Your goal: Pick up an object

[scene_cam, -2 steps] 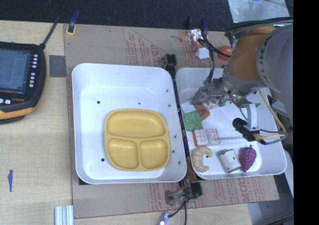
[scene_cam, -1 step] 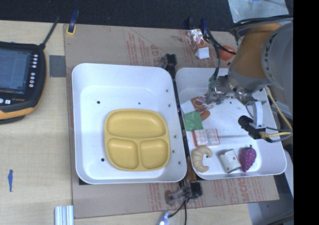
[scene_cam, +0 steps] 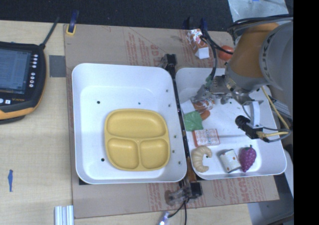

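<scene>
A light wood-grain bench [scene_cam: 30, 154] is seen from above, much of it covered by a brown cardboard sheet with faint red print [scene_cam: 124, 44]. Two shallow white plastic bins are set side by side on the sheet, the left bin [scene_cam: 89, 84] touching the right bin [scene_cam: 271, 161] along a black clamp line. An orange-edged black control pendant with a screen [scene_cam: 20, 79] is laid at the bench's left edge, well apart from the bins. A small blue mark [scene_cam: 10, 179] is visible near the lower left.
</scene>
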